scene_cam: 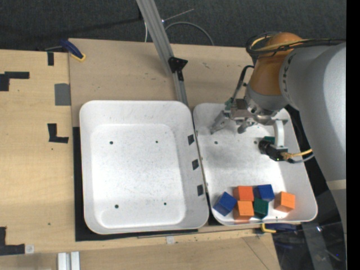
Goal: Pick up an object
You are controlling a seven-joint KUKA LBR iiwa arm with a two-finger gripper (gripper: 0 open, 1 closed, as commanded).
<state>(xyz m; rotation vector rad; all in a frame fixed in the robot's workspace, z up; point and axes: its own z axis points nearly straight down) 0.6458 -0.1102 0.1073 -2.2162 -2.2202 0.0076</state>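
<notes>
Nothing is picked yet: the gripper [229, 125] hangs spread wide and bare at the right bin's [298, 176] twelve o'clock, blocks [253, 200] clustered at six.

a bulky grey arm [320, 94] with an orange band [270, 66], thin black cables, and seemingly a metal pincer [228, 124].

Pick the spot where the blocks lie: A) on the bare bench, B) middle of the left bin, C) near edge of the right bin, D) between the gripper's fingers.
C: the blocks sit clustered along the near edge of the right bin, with the gripper up near its far end.
</notes>
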